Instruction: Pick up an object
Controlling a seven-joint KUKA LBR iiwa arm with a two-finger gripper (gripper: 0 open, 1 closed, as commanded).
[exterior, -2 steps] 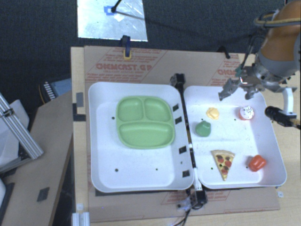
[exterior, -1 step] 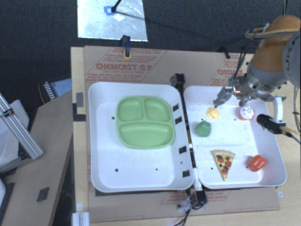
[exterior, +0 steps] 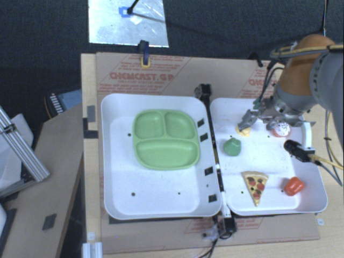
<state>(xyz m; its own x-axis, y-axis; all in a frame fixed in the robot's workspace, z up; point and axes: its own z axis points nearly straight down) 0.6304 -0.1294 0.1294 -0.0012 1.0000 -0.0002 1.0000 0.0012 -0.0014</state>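
One arm (exterior: 309, 74) angles its end effector (exterior: 249, 120) into right bin (exterior: 317, 198).

A grey KUKA arm with rounded metal housing (exterior: 328, 82) wears a broad orange band (exterior: 300, 71) above its wrist. Thin black and yellow cables (exterior: 285, 50) run along the top, and the grey two-finger gripper assembly (exterior: 252, 117) carries dark fittings below.

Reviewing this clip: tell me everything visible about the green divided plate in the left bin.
The green divided plate is pale green, looks like smooth plastic, a rounded rectangle with three compartments: two smaller ones on the far side, one wide one nearer the camera. It lies flat, right side up, on the floor of the left bin, toward the far half. Nothing rests in it.
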